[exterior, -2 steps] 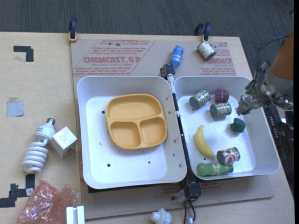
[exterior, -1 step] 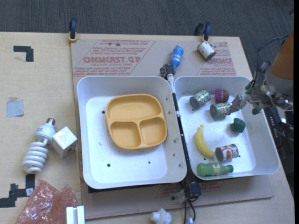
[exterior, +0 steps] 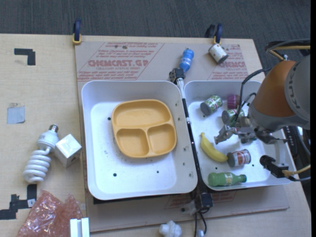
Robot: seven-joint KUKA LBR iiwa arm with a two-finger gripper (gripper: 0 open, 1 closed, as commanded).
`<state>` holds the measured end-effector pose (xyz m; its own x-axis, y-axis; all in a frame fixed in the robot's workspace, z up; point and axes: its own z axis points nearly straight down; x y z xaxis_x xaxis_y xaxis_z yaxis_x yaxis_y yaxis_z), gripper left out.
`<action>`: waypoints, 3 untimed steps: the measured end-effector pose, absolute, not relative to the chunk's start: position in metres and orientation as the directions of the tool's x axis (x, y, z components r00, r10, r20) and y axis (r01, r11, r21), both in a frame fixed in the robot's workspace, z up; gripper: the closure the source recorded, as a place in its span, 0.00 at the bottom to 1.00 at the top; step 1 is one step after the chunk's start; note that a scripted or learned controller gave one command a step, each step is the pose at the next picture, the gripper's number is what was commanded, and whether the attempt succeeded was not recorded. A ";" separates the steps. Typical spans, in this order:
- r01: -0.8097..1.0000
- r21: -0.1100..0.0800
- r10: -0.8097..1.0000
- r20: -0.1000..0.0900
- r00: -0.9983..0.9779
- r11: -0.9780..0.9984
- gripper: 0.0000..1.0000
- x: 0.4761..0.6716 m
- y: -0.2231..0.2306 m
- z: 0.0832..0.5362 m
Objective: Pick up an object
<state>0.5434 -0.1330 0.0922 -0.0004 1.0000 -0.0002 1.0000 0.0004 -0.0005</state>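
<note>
Pincer (exterior: 228, 134) over right bin (exterior: 195, 90) centre, open/closed unclear; banana (exterior: 212, 149) just beside; bare floor toward left wall.

floor (exterior: 148, 6): dark grey carpet | bench (exterior: 29, 98): pale wood | light: even, soft

Both white bins (exterior: 94, 132) look like smooth, slightly glossy plastic, and the yellow divided tray (exterior: 144, 127) in the left one reads as matt plastic. In the right bin the banana (exterior: 212, 148) has a dull skin, the red-labelled can (exterior: 239, 157) shows shiny metal at its end, and the green bottle (exterior: 226, 178) gleams like glossy plastic. Under it all lies flat brown cardboard (exterior: 123, 58) with red print, and the crumpled pink wrap (exterior: 47, 214) at near left looks thin and shiny
</note>
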 end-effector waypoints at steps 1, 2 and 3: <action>1.000 0.001 1.000 -0.002 -0.003 0.003 0.00 0.611 -0.164 0.185; 1.000 0.001 1.000 -0.001 -0.002 0.002 0.00 0.625 -0.145 0.093; 1.000 -0.023 1.000 0.001 0.001 -0.001 0.00 0.654 -0.138 0.090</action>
